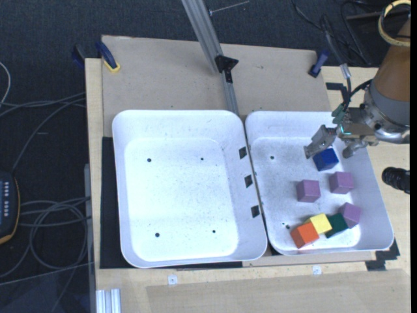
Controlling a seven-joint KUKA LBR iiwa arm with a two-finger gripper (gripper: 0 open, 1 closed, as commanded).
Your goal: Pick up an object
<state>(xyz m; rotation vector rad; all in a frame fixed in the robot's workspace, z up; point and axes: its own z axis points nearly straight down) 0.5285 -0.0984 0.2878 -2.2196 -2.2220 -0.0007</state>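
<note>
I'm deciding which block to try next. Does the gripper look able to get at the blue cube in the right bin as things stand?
Probably yes. The gripper hangs right over the blue cube, which sits apart from the purple cubes nearer the camera, with bare right bin floor around it.

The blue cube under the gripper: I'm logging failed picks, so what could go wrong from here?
1. The blue cube sits at the tip of the gripper, tilted and off toward one side, so it may slip out or get pushed aside.
2. Two purple cubes lie close in front of it in the right bin; a knocked cube could bump them.
</note>
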